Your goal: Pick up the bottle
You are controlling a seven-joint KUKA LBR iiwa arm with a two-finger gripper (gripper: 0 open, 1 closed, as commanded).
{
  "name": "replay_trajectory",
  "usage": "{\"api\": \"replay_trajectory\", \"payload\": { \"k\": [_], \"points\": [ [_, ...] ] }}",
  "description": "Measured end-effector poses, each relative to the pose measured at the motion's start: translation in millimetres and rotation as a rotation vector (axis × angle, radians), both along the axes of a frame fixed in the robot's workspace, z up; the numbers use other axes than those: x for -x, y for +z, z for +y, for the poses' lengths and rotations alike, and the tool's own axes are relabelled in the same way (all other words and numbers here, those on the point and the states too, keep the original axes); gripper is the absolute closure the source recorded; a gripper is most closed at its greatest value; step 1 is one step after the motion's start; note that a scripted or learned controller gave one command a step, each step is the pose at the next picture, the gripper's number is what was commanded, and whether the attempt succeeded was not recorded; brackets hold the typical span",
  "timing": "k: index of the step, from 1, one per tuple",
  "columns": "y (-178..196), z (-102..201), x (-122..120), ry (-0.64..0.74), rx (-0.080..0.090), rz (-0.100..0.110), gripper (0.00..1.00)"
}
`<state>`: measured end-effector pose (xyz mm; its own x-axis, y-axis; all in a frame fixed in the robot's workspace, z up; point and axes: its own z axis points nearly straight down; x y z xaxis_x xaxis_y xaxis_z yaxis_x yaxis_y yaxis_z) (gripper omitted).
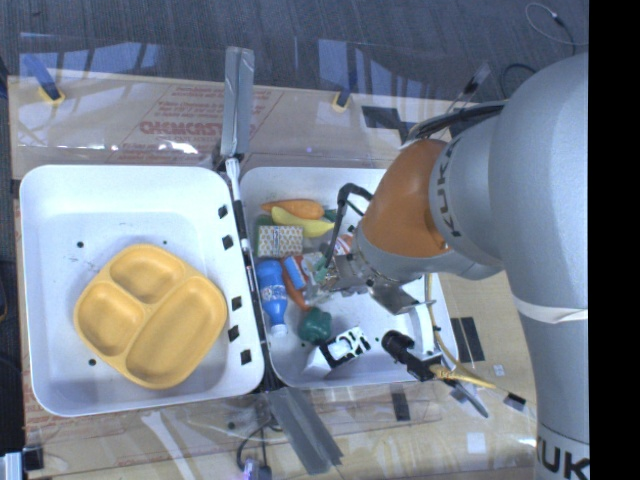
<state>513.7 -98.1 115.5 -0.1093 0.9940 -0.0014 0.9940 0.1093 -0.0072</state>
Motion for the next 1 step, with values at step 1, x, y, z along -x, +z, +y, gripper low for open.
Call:
{"api": "replay_trajectory", "payload": {
  "k": [1],
  "points": [
    [0.1, -0.1, 0.0, 0.0, 0.0, 0.0, 0.0]
  ]
}}
